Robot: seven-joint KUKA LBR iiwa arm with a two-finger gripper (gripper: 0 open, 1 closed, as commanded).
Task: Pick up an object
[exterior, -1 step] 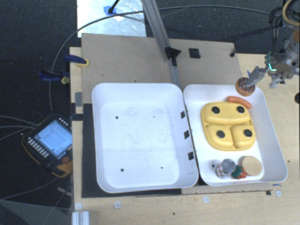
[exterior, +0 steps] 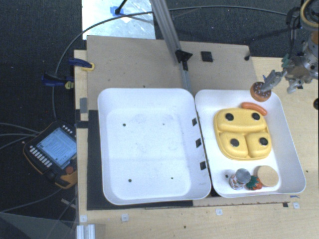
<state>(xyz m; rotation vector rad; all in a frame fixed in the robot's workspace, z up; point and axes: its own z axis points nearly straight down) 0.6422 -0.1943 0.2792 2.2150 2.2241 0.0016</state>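
My gripper (exterior: 282, 83) hangs at the far right, above the back right corner of the right bin (exterior: 291, 148). Its two fingers stand apart, with nothing between them. A small brown round object (exterior: 259, 91) sits at the bin's back rim, right at the tip of the left finger (exterior: 270, 79). Inside the bin lie a yellow moulded piece with black dots (exterior: 242, 132), an orange-red sausage (exterior: 254, 107), a tan disc (exterior: 267, 176), a small grey round item (exterior: 242, 175) and a green-red bit (exterior: 255, 184).
The left bin (exterior: 102, 133) sits beside the right one, joined by black clips. A metal pole (exterior: 167, 24) slants in from the top. A control tablet (exterior: 52, 151) lies off the bench at left. Clamps (exterior: 79, 63) grip the bench's left edge.
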